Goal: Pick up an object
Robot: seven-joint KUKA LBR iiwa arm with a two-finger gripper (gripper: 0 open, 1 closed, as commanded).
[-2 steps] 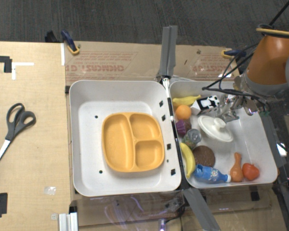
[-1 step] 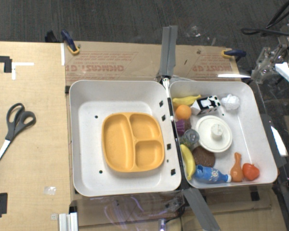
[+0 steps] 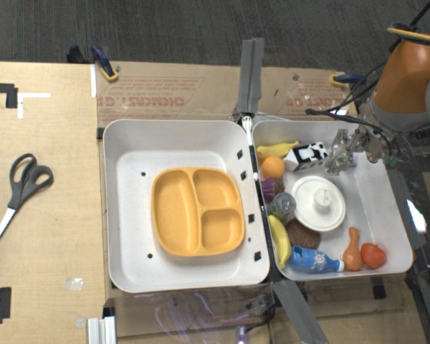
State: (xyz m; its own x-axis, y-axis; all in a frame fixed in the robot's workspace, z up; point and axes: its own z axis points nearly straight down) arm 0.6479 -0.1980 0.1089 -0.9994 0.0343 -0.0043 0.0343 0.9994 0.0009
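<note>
Hovering over the right bin [image 3: 398,192], hand [image 3: 342,156] near its far edge.
Whether it is clenched or released I cannot tell. Candidates crowd the bin's left side; the tomato [image 3: 373,255] sits apart near the front, so a straight descent there risks less jostling.

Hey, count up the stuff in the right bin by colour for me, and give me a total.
Yellow: 2, bananas
Orange: 2, ball, gourd
Red: 1, tomato
White: 1, lid
Blue: 1, bottle
Purple: 1, piece
Brown: 1, disc
Black-and-white: 1, toy
Clear: 1, cup
Total: 11
</note>
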